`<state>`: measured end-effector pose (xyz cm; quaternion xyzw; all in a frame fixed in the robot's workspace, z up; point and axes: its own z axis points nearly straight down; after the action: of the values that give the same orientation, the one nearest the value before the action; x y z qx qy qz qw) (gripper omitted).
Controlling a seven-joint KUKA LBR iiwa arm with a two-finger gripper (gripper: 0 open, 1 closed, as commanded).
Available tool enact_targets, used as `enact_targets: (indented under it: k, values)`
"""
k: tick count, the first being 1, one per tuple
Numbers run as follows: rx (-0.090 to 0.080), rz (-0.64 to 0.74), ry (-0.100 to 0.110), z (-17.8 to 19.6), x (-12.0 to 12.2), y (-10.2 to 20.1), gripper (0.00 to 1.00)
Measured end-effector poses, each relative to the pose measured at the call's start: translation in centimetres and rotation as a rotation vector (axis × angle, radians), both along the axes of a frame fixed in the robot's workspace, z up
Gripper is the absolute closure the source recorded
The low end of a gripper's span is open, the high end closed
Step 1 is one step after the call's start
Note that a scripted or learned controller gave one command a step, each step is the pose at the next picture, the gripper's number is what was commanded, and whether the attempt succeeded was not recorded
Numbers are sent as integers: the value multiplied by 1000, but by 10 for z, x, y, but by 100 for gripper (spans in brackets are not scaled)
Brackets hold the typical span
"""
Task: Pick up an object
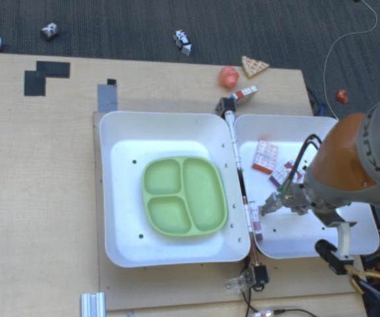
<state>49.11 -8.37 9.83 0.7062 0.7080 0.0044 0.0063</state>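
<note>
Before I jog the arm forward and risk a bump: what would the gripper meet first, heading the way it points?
Probably the raised white rim between the two bins; the gripper points left towards it, low in the right bin. Depth is unclear.

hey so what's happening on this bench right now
A grey and orange robot arm reaches in from the right over the right-hand white bin, its gripper low near that bin's left side. A red-and-white patterned packet and another small item lie in that bin just above the gripper. The left bin holds a green divided tray. I can't see anything held yet.
</note>
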Motion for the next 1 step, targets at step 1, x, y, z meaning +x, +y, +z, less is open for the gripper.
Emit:
enact_targets:
  k: [1]
  values:
    - [2,-1,6,-11,-2,-3,0]
